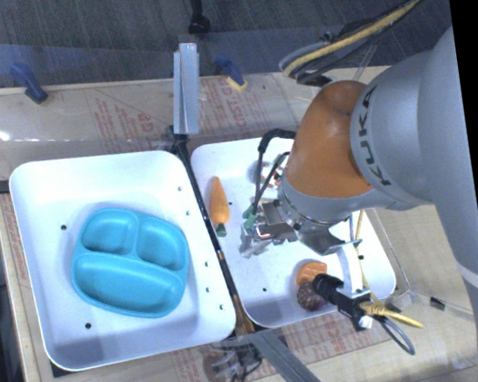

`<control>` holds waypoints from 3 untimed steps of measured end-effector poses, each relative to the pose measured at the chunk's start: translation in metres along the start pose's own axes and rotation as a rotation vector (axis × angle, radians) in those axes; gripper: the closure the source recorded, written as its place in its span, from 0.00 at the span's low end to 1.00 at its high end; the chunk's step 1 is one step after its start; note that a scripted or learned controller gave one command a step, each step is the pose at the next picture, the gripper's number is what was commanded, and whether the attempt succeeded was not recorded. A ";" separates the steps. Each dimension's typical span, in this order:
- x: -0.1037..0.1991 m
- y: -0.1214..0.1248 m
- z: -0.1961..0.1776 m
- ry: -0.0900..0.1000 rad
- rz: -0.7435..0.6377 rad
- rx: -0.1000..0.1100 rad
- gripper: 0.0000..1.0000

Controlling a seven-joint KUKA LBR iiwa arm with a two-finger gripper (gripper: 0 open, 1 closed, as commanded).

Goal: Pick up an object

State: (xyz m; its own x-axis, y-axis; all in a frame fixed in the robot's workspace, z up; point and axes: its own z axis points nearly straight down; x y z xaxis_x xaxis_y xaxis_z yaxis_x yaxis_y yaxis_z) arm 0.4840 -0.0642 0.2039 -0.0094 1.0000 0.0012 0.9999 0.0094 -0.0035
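Camera view, single frame. The arm (366,150) reaches in from the right and hangs over the right bin (228,162), hiding much of that bin's middle and right part.

The gripper (252,237) is low over the middle of the right bin, above bare white floor. Its tip is a tangle of metal and wiring from this angle, so I cannot tell whether it is released or clenched. I see nothing held in it.

Candidates for the pick, both in the right bin:
- carrot (217,199), lying lengthwise just beside the bin's left wall, its green end toward the near side. It is near the gripper, to its left, and I see a gap between them.
- brown-and-orange lump (308,277), on the floor toward the near right corner, partly hidden by robot hardware. I cannot make out what it is.

The left bin (34,192) holds a blue plate (130,263) with three compartments, lying flat around the middle.
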 end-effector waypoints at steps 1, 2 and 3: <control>-0.035 -0.009 0.114 0.000 0.003 0.002 1.00; 0.078 0.057 0.012 0.000 0.000 0.000 1.00; 0.084 -0.007 0.013 -0.001 0.004 0.003 1.00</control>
State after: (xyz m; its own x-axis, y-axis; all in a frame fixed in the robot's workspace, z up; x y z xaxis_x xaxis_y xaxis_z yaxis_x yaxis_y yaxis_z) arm 0.4761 0.0202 0.1905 -0.0052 1.0000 -0.0003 1.0000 0.0052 -0.0062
